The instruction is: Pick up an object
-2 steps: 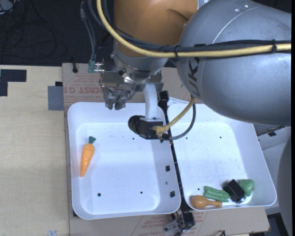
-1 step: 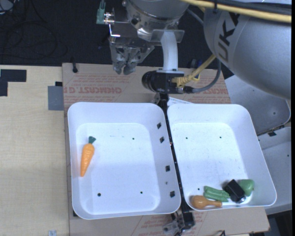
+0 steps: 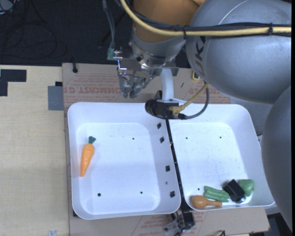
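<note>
Jaws [image 3: 132, 88] above bins, carrot [image 3: 87, 156] in left bin [image 3: 113, 205] (alone)

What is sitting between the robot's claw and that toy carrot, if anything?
Nothing visible. The gripper hangs above the bench behind the bins, and the carrot lies alone by the left bin's left wall with bare floor around it.

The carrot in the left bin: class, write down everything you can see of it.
The carrot is a small toy, smooth like plastic, with an orange body and a short green top. It lies flat on the floor of the left bin, near the left wall, green end pointing up the picture, tip down and slightly left. Nothing but the bin touches it.
</note>
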Motion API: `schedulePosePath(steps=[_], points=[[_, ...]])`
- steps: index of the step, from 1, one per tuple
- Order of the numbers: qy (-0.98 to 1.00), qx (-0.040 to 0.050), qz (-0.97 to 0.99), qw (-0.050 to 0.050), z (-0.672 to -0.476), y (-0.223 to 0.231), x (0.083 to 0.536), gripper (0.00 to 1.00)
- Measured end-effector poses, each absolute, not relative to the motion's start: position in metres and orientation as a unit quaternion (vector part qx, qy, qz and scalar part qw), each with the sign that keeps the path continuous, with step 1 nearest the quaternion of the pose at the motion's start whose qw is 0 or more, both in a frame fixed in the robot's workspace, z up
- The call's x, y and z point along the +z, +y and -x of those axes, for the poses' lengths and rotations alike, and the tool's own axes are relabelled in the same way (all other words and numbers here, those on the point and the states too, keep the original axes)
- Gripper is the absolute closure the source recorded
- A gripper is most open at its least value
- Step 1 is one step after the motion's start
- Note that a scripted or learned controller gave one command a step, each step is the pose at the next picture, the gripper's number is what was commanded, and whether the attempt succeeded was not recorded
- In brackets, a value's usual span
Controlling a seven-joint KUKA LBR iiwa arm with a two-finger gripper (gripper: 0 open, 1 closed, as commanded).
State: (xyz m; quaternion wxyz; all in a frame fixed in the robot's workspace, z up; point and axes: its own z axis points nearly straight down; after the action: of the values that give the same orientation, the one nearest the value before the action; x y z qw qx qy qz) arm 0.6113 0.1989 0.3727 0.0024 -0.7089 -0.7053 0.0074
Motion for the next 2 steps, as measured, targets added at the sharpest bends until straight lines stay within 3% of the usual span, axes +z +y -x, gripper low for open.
schedulePosePath(steps=[1,2], points=[[-0.709,0.0002,0.705,0.001,-0.587,0.246,0.408,1.0],[-0.705,0.006,0.709,0.002,-0.572,0.185,0.342,1.0]])
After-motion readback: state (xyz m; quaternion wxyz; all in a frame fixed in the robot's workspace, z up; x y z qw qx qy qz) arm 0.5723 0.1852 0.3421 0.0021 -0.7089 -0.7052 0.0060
